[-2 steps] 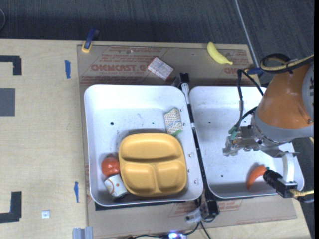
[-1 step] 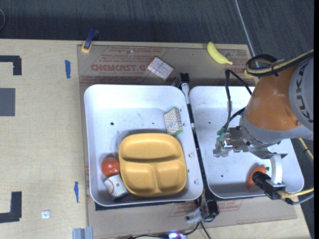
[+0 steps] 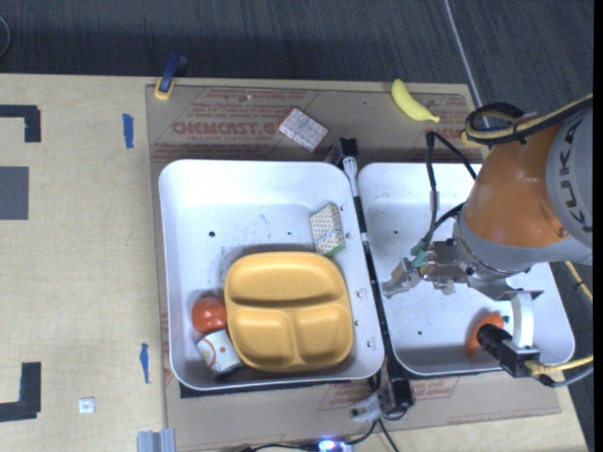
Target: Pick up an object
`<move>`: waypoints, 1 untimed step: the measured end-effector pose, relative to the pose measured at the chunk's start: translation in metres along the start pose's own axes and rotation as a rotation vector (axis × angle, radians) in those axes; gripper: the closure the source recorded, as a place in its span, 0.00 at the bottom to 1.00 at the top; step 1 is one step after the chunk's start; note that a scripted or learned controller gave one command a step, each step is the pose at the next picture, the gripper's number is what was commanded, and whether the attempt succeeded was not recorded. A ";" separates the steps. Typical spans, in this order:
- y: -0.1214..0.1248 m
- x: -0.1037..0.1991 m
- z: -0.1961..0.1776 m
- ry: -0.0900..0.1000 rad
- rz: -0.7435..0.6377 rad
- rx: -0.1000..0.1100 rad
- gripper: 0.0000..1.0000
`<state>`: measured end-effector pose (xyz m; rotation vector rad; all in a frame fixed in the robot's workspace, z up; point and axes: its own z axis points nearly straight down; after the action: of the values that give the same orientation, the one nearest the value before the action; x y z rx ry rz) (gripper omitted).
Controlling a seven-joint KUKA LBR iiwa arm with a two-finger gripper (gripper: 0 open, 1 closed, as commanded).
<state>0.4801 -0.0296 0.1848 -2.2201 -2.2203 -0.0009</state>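
My gripper (image 3: 407, 275) hangs low over the left half of the right bin (image 3: 400, 185), close to the wall between the bins. An orange object (image 3: 483, 333) lies near that bin's front right, partly under the arm's black and white fittings. In the left bin (image 3: 179, 191), a large yellow divided tray (image 3: 287, 307) fills the front half. A red-orange ball (image 3: 208, 314) and a white and orange toy (image 3: 218, 349) sit against its left side. A small patterned packet (image 3: 327, 227) rests just behind the tray, near the bin's right wall.
A yellow banana (image 3: 414, 102) and a small patterned card (image 3: 302, 128) lie on the cardboard behind the bins. A blue clamp (image 3: 170, 73) holds the cardboard's back left corner. The grey and orange arm (image 3: 518, 210) covers the right bin's right side, with cables looping above it.
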 end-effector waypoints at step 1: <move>0.024 -0.072 0.098 -0.003 0.001 -0.006 0.00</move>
<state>0.5040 -0.1016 0.0863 -2.2260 -2.2241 -0.0042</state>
